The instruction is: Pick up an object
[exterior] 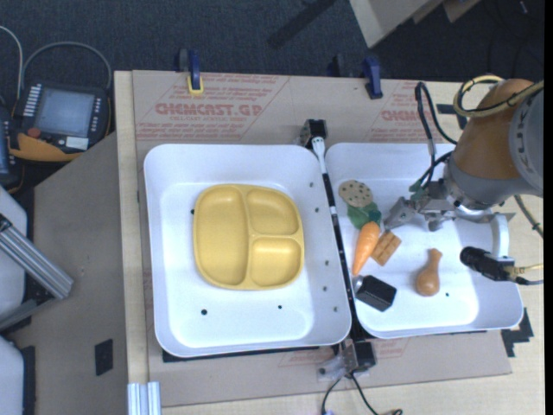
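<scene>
The claw [404, 214] hangs low in the right bin [484, 318], at the middle right of the frame, and points toward the left. Its two fingers stand somewhat apart and nothing is seen between them, so it holds no object. The grey arm [497, 145] with its orange band enters from the right edge, above the bin.

Just beside the fingertips, to the lower left, lie a carrot [365, 245] and a small orange block [386, 247], which touch or almost touch each other. Above the carrot there is a green piece [363, 215] and a round tan disc [352, 190] with holes. Lower in the bin a black box [376, 293] rests near the left wall, and a brown pear-shaped toy [428, 275] lies apart at the lower right of the claw. The left bin [173, 232] carries a yellow tray [249, 236] with three compartments. Both bins sit on the worktop [130, 188].

The step in hand seems to be the approach: the claw is close to the carrot and the block, but no grasp is made yet. The next move probably calls for a short shift to the lower left, so that one object, not two, comes between the fingers before they close. Because the carrot and the block lie so close, a clean grasp of only one may be difficult.
</scene>
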Motion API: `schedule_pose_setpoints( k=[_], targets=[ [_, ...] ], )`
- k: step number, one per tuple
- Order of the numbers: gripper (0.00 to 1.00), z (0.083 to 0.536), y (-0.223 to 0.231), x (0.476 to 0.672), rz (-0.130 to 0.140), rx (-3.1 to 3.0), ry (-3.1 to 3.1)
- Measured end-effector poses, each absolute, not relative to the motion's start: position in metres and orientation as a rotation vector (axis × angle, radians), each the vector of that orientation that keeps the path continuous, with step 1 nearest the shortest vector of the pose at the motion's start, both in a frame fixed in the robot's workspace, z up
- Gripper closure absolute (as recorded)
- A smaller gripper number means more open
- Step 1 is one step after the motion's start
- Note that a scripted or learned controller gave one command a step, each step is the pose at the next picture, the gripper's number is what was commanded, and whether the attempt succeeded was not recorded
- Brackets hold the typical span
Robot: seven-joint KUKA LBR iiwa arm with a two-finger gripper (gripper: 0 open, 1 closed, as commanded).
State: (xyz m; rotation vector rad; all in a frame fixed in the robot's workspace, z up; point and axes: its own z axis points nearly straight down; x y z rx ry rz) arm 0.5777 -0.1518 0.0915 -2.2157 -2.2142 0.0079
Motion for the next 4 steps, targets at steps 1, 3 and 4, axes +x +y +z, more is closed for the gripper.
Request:
schedule_pose_setpoints(
  k=[1, 3, 4],
  targets=[
    [1.0, 0.107, -0.153, 0.58, 0.001, -2.224, -2.22],
    [1.0, 0.224, -0.151, 0.585, -0.006, -2.226, -2.229],
    [1.0, 0.241, -0.151, 0.586, -0.003, -2.224, -2.227]
  ],
)
